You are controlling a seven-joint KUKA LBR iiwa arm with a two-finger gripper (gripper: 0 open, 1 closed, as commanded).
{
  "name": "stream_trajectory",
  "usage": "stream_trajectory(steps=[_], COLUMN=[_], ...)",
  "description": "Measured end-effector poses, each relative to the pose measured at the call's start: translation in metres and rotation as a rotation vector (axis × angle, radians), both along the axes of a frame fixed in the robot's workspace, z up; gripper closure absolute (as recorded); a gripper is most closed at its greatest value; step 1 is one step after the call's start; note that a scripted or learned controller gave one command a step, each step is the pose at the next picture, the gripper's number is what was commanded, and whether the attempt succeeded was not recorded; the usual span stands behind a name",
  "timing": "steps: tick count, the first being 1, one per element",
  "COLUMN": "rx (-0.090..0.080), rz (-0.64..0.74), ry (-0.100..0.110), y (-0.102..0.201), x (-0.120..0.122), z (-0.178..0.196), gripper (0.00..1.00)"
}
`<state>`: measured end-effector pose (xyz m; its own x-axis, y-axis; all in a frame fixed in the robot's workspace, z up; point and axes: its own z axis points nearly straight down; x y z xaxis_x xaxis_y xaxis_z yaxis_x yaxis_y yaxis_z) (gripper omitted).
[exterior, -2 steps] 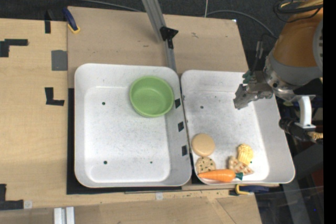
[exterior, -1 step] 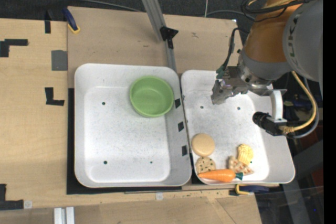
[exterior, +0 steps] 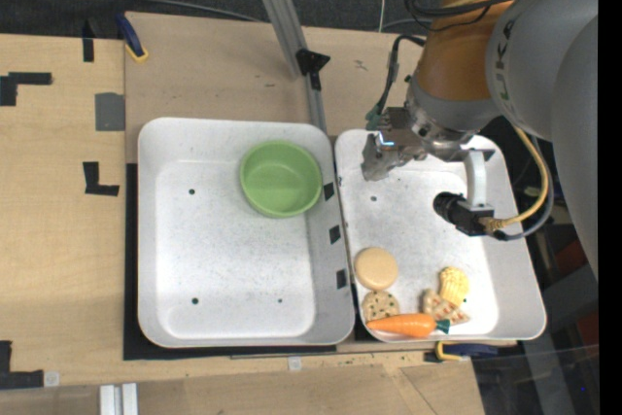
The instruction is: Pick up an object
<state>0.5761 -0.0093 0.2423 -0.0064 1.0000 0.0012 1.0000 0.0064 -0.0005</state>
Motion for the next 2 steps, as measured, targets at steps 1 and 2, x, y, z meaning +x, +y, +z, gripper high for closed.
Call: stream_trajectory(steps=[1, 2], rx=[-0.001, -0.001], rz=[-0.001, -0.001], ry=[0.002, 0.001], y=[0.044, 0.086], x=[0.013, 0.026], z=[-0.012, -0.019], gripper=[1.00, 1.00])
